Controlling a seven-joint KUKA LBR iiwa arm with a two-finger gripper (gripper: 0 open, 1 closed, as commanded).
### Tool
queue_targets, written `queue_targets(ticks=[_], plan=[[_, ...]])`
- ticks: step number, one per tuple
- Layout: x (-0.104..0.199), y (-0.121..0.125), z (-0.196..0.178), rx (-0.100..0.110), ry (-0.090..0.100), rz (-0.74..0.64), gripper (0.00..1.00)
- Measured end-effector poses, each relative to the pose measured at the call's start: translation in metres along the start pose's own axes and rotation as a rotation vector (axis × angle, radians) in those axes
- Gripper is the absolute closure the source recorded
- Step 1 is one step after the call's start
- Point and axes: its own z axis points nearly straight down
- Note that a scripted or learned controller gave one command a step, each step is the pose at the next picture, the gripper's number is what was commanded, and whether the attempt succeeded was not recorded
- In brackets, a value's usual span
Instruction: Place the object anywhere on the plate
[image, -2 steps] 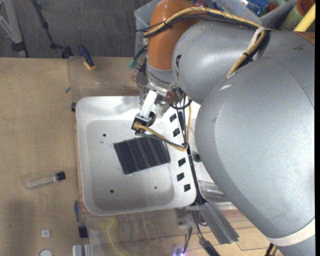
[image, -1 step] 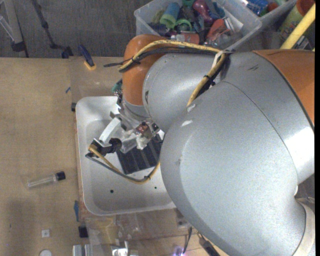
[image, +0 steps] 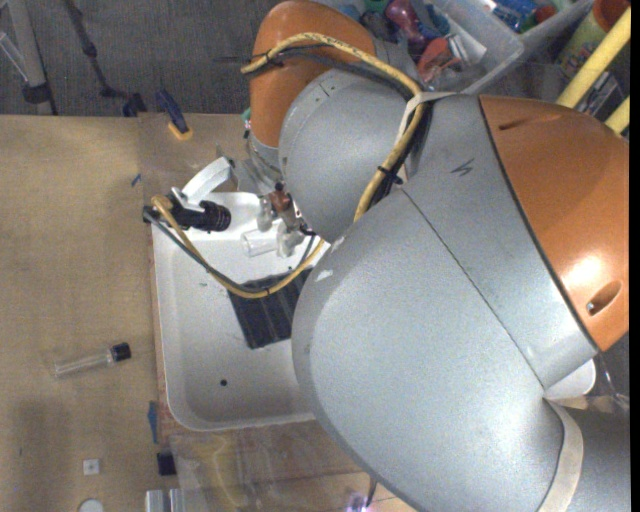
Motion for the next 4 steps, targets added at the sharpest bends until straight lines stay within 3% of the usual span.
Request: queue_targets(ticks=[1, 2, 3, 4], plan=[[-0.067, -0.011, 0.1, 0.001, 0.001, 0.19, 1.0], [-0.112, -0.046, 0.099, -0.007, 0.02, 0.02, 1.0], [-0.176, -0.025, 0.048, 0.006, -0.01, -0.334, 1.0], [-0.158, -0.068, -0.034, 0.003, -0.007, -0.593, 1.0]])
